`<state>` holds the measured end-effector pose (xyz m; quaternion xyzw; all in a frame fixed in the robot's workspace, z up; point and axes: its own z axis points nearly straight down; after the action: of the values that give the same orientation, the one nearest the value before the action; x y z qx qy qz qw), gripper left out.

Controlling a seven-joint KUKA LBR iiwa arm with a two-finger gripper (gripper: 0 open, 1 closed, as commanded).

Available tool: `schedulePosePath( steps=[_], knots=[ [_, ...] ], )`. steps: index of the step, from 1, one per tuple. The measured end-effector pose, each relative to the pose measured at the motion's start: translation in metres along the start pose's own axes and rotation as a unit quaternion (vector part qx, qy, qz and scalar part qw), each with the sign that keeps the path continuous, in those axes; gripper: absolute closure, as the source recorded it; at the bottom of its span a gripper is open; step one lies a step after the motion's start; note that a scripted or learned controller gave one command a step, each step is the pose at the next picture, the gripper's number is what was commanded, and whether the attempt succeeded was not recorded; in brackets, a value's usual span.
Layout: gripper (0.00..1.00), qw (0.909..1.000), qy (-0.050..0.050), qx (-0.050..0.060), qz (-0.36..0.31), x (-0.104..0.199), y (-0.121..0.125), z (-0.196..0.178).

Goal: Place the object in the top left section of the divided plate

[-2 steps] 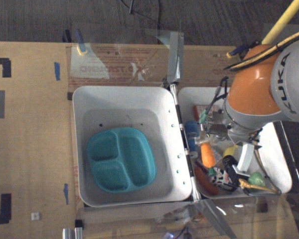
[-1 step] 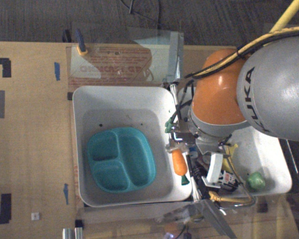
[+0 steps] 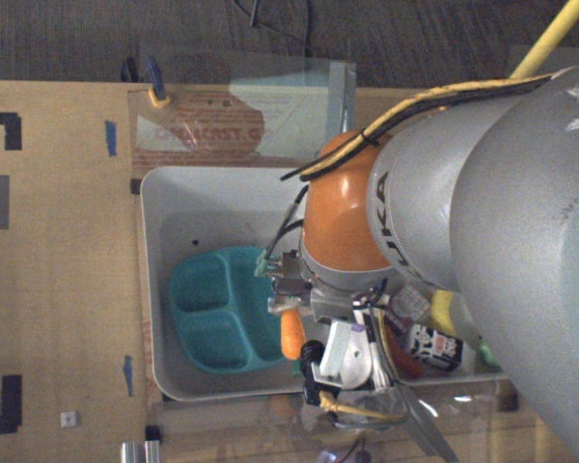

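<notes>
Hovering at the plate, placing not yet done

Reaching in from the right, the grey arm [image 3: 502,220] is bending steeply down over the white bin [image 3: 203,210]. The teal divided plate [image 3: 212,312] is lying there, its visible sections bare. The pincer [image 3: 288,305] is hanging over the plate's right rim; open or closed, I cannot tell. The orange object [image 3: 291,334] is sitting just beneath it.

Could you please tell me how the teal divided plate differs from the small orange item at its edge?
The divided plate is teal, the orange item orange. The divided plate is broad and compartmented, the orange item small, narrow and plain. Both sit in the same white bin.
</notes>
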<state>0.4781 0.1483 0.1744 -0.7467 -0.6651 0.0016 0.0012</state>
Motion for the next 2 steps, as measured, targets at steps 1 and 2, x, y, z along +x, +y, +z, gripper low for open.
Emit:
schedulePosePath(
  steps=[1, 2],
  knots=[
    [1.0, 0.9991, 0.0, -0.002, -0.042, 0.016, -0.0011, -0.038],
    [0.0, 0.9991, 0.0, -0.002, -0.042, 0.0157, -0.0009, -0.038]
  ],
)
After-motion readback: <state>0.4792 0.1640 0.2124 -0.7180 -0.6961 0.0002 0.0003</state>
